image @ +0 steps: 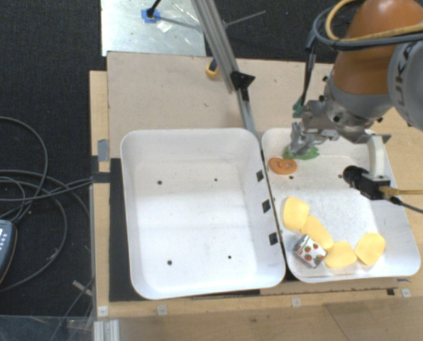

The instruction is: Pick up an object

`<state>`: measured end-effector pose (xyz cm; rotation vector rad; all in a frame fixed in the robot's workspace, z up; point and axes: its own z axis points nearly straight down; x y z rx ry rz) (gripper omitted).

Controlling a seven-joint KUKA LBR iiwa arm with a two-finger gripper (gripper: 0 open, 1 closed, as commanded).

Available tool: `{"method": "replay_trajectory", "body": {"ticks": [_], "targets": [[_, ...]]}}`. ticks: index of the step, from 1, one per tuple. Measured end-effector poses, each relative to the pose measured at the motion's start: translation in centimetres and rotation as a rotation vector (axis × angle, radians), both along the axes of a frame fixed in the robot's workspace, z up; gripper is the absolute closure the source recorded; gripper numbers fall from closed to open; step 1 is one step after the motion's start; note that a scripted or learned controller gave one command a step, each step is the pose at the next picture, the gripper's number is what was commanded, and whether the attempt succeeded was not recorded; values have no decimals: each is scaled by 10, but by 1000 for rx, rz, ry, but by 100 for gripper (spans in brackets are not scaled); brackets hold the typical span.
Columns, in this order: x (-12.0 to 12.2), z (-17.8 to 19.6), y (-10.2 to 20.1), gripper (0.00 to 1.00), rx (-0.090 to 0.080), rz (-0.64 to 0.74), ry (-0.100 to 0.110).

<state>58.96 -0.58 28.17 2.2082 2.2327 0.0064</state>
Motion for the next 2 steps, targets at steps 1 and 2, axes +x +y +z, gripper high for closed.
{"method": "replay_trajectory", "body": {"ticks": [1, 2], "targets": [[23, 0, 44, 100, -1, -1, 0], [47, -22, 93, 100, 0, -1, 2]]}}
